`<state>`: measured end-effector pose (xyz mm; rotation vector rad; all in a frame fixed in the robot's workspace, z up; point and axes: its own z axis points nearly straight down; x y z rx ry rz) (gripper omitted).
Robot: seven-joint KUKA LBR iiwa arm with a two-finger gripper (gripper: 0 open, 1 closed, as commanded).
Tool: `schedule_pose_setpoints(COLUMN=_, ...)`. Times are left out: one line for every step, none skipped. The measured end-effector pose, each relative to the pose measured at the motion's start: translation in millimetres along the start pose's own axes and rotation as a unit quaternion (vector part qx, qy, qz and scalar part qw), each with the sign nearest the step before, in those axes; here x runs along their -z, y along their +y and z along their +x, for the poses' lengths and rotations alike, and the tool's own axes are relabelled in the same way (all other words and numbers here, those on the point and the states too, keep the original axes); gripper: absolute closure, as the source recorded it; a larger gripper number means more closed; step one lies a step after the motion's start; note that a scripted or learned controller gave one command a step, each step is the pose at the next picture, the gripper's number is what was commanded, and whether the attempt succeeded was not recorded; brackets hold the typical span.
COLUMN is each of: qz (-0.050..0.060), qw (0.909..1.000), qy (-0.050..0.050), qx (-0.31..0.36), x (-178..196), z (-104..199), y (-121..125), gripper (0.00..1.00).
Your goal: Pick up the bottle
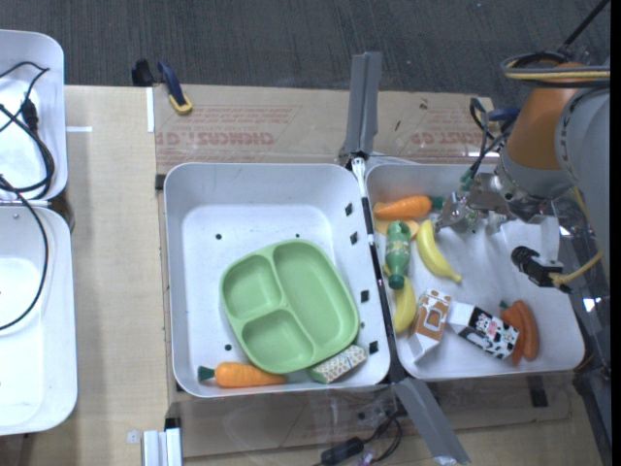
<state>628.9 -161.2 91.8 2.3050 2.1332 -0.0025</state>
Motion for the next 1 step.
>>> schedule_pose_setpoints(qz=-0.001, qw=0.9821, qy=0.0, qx=0.189, x=0.1, z=-6.8, y=-24.8, gripper=0.0)
